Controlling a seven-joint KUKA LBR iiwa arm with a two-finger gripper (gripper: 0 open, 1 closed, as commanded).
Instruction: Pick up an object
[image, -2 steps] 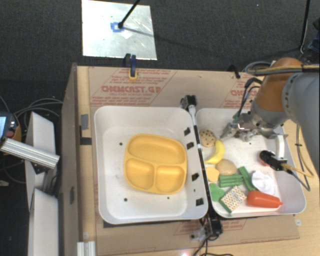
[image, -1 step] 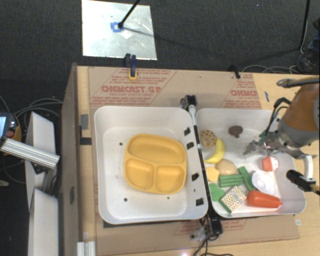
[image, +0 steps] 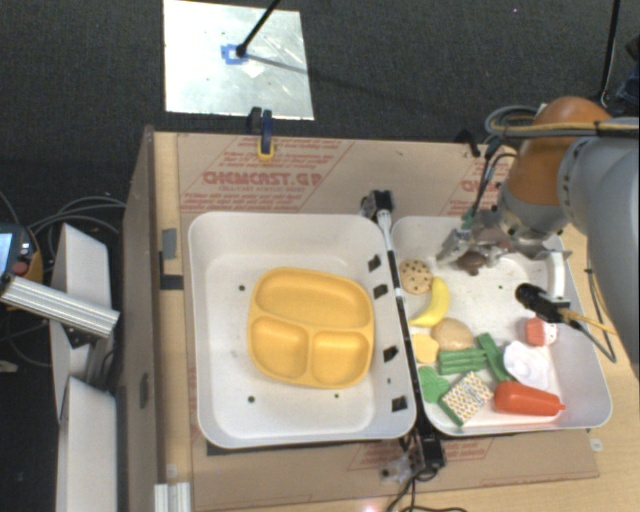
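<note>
In the camera view, the gripper (image: 470, 250) hangs low over the back of the right bin (image: 590, 400), above bare floor — I cannot tell how the jaws stand. The candidates lie nearer the front: cookie (image: 415, 274), banana (image: 433, 303), carrot (image: 524, 399). This looks like the approach step — next, descend squarely onto one item.

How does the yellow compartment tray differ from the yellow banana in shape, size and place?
The yellow compartment tray is broad, flat and divided into sections; the yellow banana is small, curved and solid. The tray lies alone in the left white bin; the banana lies among other items in the right white bin. Both are yellow.
</note>
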